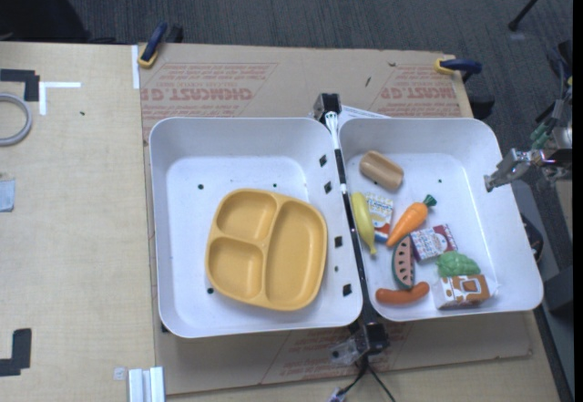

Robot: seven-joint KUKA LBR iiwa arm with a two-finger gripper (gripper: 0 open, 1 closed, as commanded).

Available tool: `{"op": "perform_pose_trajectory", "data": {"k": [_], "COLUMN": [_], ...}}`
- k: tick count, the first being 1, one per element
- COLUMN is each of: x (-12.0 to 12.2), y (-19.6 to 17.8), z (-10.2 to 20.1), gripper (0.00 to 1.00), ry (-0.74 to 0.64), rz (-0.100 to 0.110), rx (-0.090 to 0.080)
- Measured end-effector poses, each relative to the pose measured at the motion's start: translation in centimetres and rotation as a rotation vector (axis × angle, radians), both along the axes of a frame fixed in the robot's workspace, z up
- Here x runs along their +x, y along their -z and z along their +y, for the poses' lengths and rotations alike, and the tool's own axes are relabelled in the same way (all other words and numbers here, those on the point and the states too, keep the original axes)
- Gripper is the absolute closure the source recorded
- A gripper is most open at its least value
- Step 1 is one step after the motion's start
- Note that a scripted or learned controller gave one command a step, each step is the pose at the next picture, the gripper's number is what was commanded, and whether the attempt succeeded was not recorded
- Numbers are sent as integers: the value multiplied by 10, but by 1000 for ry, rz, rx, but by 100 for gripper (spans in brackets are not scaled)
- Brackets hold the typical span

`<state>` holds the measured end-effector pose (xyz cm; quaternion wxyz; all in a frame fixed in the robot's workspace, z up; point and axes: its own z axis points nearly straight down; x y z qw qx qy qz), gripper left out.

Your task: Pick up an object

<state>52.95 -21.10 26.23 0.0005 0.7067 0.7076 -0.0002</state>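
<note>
Dark carpet runs behind the desk (pixel 73 236), which is pale wood with a cardboard sheet (pixel 301 86) clamped under two white bins. From my end the left bin (pixel 173 163) holds a yellow divided plate (pixel 267 249), sitting flat, nothing on it. Right bin (pixel 474 149) has the pickable stuff, crowded toward its left and near side: a brown bread roll (pixel 381 170) on its own toward the far side, a banana (pixel 363 221) along the divider, a carrot (pixel 410 220) lying diagonal just beside it, a watermelon slice (pixel 403 262), a sausage (pixel 402 295) near the front wall, a broccoli (pixel 457 263) and a small carton (pixel 463 291) touching. The gripper (pixel 510 168) sits at the right bin's right rim, apart from every item; too small and blurry, I can't tell the state of the fingers. Nothing is picked yet, I'd say. Best bet looks like the bread roll, since it has free space all round; I'd come straight down and close across its short side. The cluster risks a double grab. Tape marks and a cable loop (pixel 14 118) lie far left.
</note>
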Motion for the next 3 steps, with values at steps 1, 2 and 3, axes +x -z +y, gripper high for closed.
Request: {"op": "perform_pose_trajectory", "data": {"k": [1, 2, 3], "x": [0, 1, -27], "y": [160, 150, 15], "z": [47, 46, 106], "gripper": [0, 100, 100], "ry": [-56, -54, 8], "rz": [0, -2, -1], "rx": [1, 0, 0]}}
